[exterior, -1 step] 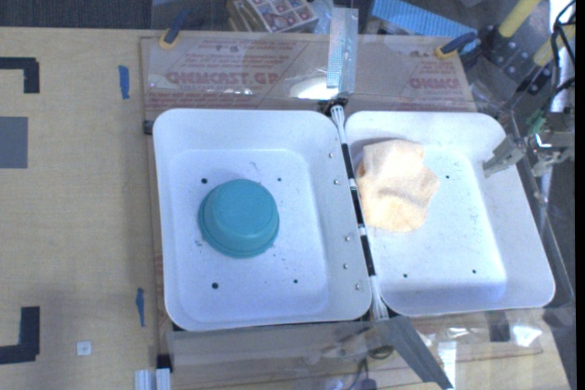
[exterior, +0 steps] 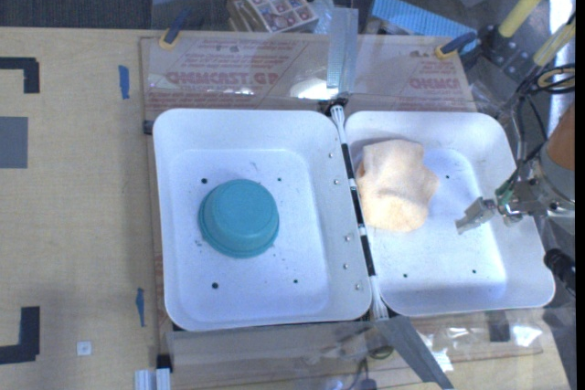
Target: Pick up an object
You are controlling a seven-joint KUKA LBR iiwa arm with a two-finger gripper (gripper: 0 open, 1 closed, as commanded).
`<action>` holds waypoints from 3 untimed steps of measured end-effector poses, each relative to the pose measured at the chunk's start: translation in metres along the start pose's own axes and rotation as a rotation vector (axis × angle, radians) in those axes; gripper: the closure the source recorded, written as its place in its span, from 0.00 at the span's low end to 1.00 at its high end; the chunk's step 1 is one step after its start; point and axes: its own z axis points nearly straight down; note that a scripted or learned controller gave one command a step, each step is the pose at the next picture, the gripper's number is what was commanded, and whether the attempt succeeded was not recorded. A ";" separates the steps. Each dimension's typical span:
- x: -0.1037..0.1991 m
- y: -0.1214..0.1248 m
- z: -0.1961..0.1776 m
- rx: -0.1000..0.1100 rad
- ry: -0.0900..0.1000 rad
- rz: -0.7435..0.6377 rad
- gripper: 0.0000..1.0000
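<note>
A cream-yellow soft lump, like a sponge or cloth (exterior: 395, 184), lies in the left half of the right bin (exterior: 475, 283). An upturned teal bowl (exterior: 239, 216) rests in the middle of the left bin (exterior: 183, 288). My gripper (exterior: 489, 207) hovers over the right side of the right bin, a short way right of the cream lump and apart from it. It is open with nothing between its fingers.
A metal divider (exterior: 352, 205) runs between the two bins. The arm's cables and wrist hang at the right edge (exterior: 548, 187). Clutter, boxes and a yellow pole lie beyond the back of the bench (exterior: 274, 0).
</note>
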 end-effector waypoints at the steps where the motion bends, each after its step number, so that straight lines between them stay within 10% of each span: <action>1: -0.003 0.000 -0.009 -0.002 -0.003 0.004 1.00; 2: -0.003 0.000 -0.009 -0.002 -0.003 0.004 0.00; 3: 0.020 0.066 0.062 -0.007 -0.004 -0.075 0.00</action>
